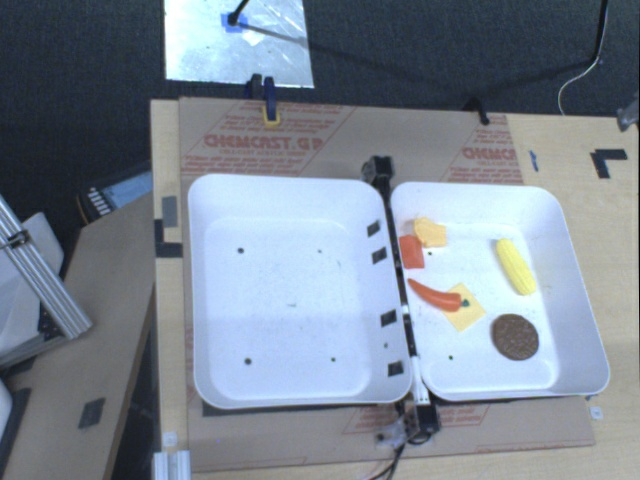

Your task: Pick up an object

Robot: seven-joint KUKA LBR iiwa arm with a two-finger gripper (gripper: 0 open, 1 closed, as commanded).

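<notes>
- Yellow ridged corn cob (515, 266) is lying at the right bin's (575, 268) three o'clock.
- Brown round cookie (515, 337) is sitting at five o'clock; curved red chili (437, 293) is overlapping a flat yellow square (468, 313).
- Left bin (290, 193) is resting alongside on the counter (165, 298).
- Pincer state: cannot tell.

Left bin (215, 218) open floor, right bin (560, 218) cluttered centre, corn (515, 266), cookie (515, 337)

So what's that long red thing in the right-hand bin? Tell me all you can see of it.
The red chili pepper looks like a plastic toy: slim, curved, glossy orange-red, with a small green stem at its right end. It lies flat near the right bin's left side, tip pointing up-left. Its stem end rests on the yellow cheese slice. The red block sits just above, apart from it.
</notes>
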